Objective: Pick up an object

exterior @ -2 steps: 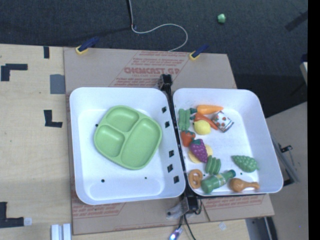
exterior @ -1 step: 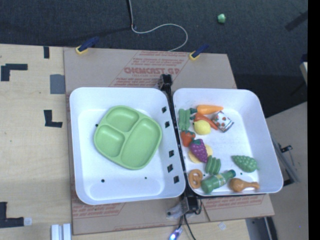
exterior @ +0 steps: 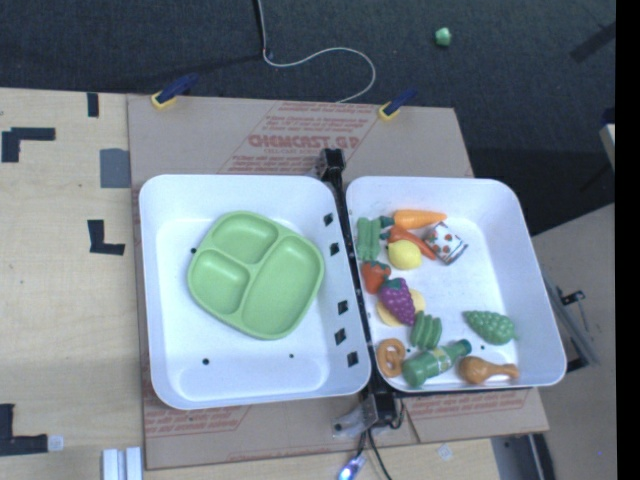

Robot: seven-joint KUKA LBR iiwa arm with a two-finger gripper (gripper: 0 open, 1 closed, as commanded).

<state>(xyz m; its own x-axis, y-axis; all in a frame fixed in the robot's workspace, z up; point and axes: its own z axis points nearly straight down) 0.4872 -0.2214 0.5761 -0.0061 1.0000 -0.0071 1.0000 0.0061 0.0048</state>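
Claw state: cannot tell | green tray (exterior: 256, 273) in left bin (exterior: 165, 368)

We see a green divided plate (exterior: 256, 273) in the left bin (exterior: 165, 203) | cardboard sheet (exterior: 200, 138) beneath (printed red) | white cable (exterior: 320, 60) on dark carpet (exterior: 120, 18)

One fixed camera looks down slantwise over both bins (exterior: 150, 268).
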